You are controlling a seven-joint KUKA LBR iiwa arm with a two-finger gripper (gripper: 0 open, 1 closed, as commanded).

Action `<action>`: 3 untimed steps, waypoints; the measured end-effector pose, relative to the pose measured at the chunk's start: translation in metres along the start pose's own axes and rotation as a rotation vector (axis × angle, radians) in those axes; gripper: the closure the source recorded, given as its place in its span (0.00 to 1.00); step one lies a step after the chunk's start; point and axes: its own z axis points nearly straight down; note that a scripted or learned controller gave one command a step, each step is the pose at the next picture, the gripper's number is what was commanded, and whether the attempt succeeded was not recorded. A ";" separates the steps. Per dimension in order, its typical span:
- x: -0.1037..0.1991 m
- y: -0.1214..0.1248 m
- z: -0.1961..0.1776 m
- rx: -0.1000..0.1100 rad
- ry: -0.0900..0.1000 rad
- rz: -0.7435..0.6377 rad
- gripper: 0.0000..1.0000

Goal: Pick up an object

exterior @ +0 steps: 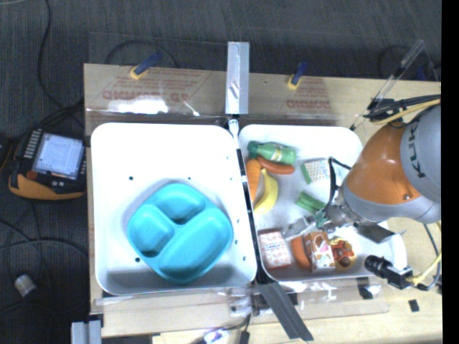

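**Operator:** Right, I have the arm reaching in from the right over the right-hand white bin (351,138), and the gripper (320,223) is down low among the clutter at its near end. All the pickable things sit in that bin, which I take to be the reason the arm works this side.

**Colleague:** What is in the other one?

**Operator:** The left-hand white bin (115,149) has a turquoise plastic divided plate (179,229) lying flat in its near half. Nothing else I would go for there.

**Colleague:** And the targets?

**Operator:** At the far end, a green plastic bottle (272,151) lies on its side, with an orange carrot-shaped toy (276,168) just beside it. A yellow toy banana (266,192) lies along the left wall, next to a slim orange piece (252,179). Near the middle there is a small green block (309,202) and a pale patterned packet (315,170). At the near end, a small white-and-red box (272,249) and a colourful printed snack packet (324,252) sit packed close together.

**Colleague:** Is the tool holding anything?

**Operator:** I cannot tell. The wrist hides the tips, so I see neither their spread nor anything between them. The tool appears to hover just above or touch the snack packet, with the green block just beside it on the far side. My guess is that packet is the intended object, still lying in the bin.
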 end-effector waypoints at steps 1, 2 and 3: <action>0.000 -0.004 -0.094 0.014 0.000 0.139 0.00; -0.013 -0.005 0.010 0.001 -0.003 0.136 0.00; -0.012 -0.002 0.000 -0.002 -0.002 0.134 1.00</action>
